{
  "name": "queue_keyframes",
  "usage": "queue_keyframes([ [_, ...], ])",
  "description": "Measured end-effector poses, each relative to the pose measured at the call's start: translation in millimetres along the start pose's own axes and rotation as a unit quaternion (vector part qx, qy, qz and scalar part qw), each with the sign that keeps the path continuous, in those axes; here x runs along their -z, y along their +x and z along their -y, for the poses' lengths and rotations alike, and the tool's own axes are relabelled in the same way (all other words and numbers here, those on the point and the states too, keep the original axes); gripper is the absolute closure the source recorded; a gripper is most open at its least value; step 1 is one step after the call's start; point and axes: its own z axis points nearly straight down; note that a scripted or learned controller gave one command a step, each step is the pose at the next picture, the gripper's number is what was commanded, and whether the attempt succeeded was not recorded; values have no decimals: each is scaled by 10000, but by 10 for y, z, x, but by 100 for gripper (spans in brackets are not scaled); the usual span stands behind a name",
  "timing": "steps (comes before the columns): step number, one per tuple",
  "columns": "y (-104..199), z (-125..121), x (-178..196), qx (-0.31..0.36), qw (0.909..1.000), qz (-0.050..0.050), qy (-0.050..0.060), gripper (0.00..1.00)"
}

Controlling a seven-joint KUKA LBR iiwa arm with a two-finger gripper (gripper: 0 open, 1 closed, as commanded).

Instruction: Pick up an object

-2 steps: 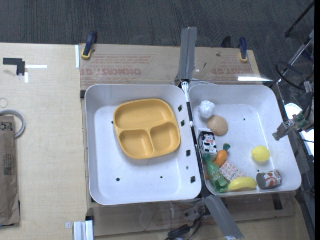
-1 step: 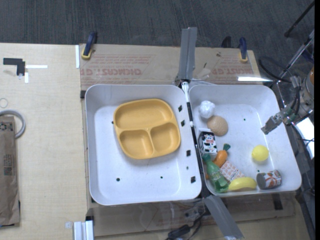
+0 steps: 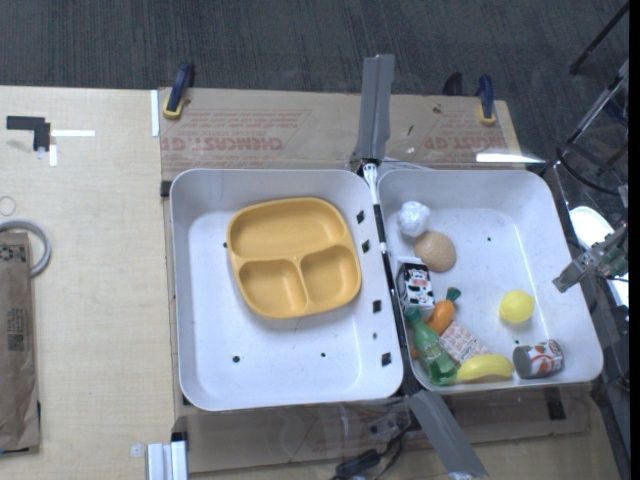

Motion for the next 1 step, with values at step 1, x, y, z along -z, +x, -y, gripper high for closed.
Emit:
queue_keyframes([
  [1,-31,-73,360,493,9988,12,-10,100],
])
